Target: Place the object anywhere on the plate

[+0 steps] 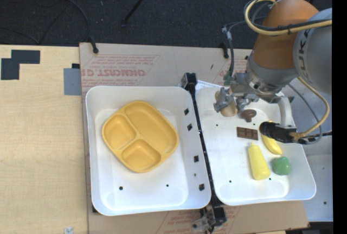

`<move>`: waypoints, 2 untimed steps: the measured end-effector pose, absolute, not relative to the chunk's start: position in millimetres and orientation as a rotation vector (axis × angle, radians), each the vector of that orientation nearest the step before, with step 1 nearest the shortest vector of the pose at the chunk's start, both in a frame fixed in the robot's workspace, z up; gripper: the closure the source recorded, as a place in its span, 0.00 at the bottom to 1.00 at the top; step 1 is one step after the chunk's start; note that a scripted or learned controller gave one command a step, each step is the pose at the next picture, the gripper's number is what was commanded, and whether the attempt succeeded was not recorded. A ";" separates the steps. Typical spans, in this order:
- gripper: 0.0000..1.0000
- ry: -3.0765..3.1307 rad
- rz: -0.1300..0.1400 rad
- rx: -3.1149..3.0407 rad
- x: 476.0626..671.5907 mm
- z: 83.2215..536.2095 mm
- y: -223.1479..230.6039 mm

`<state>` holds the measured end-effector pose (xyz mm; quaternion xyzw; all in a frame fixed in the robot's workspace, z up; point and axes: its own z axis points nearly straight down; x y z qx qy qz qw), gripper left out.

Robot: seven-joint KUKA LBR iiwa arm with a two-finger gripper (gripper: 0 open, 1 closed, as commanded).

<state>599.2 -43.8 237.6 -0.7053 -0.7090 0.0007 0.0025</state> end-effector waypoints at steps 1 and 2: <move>1.00 -2.223 0.005 -2.212 588.8 231.9 11.8; 1.00 -2.223 0.006 -2.212 571.7 222.9 67.4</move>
